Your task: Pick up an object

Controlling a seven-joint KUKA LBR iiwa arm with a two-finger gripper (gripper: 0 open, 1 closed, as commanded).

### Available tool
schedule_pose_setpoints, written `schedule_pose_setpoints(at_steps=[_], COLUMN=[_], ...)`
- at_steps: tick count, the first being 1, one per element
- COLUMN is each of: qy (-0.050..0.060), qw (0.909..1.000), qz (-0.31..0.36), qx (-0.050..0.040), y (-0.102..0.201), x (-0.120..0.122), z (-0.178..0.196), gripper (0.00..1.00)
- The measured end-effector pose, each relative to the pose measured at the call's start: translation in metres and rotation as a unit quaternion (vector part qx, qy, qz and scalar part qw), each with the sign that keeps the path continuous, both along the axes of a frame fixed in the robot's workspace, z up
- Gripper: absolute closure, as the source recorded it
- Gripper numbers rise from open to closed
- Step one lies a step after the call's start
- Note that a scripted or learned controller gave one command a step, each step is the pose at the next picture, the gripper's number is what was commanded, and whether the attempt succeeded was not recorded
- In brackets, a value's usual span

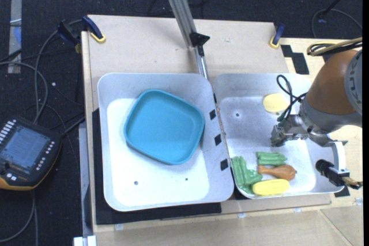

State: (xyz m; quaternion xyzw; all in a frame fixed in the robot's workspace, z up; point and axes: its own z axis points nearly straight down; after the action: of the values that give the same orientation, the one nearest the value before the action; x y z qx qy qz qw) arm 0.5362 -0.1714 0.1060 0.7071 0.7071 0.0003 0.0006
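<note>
On the left, a shallow white bin (115, 181) sat on the tabletop (144, 49), and a light blue square plastic plate (164, 126) lay in its upper middle. Just beside it, the right white bin (242, 101) held the rest: green plastic bean pods (244, 173) along its lower left wall, a green pepper-like piece (271, 157), a brown toy drumstick (278, 170) and a yellow corn cob (270, 186) crowded at the near edge. A pale yellow round piece (274, 102) lay near the far right. The gripper (282, 134) hung over the bin's middle right, just above the green piece; open or closed, I could not tell.
</note>
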Motion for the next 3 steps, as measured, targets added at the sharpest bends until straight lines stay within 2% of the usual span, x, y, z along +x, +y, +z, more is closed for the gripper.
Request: schedule_pose_setpoints(at_steps=[2, 3], qy=[-0.001, -0.002], qw=[1.0000, 1.0000], qz=[0.000, 0.000], qx=[-0.0001, -0.0005], y=[0.009, 0.001], x=[0.007, 0.008], z=[0.086, 0.145], gripper=[1.00, 1.00])
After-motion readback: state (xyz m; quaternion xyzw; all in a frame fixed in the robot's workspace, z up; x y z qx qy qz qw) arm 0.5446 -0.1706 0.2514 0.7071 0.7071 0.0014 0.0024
